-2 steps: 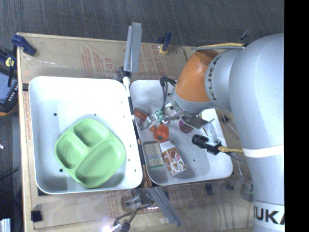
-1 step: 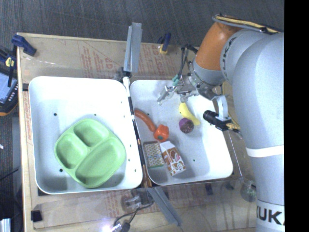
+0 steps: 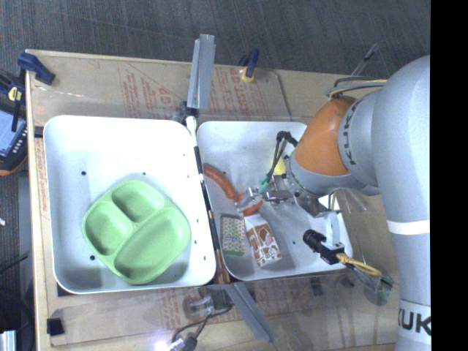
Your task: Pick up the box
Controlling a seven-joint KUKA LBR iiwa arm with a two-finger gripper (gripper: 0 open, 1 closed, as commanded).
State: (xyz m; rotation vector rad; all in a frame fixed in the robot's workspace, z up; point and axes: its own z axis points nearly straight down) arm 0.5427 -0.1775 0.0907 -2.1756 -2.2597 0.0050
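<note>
Task progress: I judge the pick not yet made. The box [image 3: 262, 243] lies flat on the floor of the right bin [image 3: 241, 141]; nothing lifts it.
Gripper: my gripper [image 3: 265, 193] hangs over the middle of the right bin, under the orange band of the arm [image 3: 365, 152].
Gripper state: I cannot tell how wide it stands, nor see anything caught in it; metal parts blur together there.
Box position: just below the gripper in the camera view, near but apart from it, toward the bin's near wall.
Box neighbours: a green patterned packet [image 3: 233, 235] lies just beside it, on the side toward the left bin [image 3: 66, 134]; an orange curved piece [image 3: 221, 182] lies between that packet and the gripper.
Box axis: long axis runs roughly from the gripper toward the near wall, slightly tilted.
Box facing: printed brown and white face up.
Left to do: I judge descent, closing and lifting all remain.
</note>
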